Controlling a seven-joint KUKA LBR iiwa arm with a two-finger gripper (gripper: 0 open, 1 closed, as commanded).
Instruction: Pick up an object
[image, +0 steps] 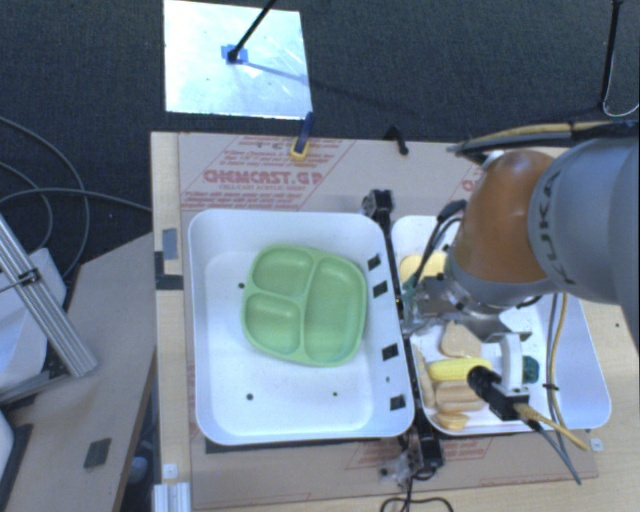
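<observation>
Yellow banana-like item sits in right bin under gripper; grip state can't tell, so drop straight & centre on it w/o nudging neighbours.

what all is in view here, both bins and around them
bins: 2, white, side by side on the bench; left bin, right bin
divided plate: 1, light green, in the left bin, near its middle
yellow objects: a few, yellow and tan, in the right bin, partly hidden under the arm; too blurred to name
teal object: 1, small, in the right bin
cardboard sheet: 1, tan with red print, under the bins
shiny sheet: 1, silvery, beyond the bench
arm: 1, grey with an orange band, over the right bin
</observation>
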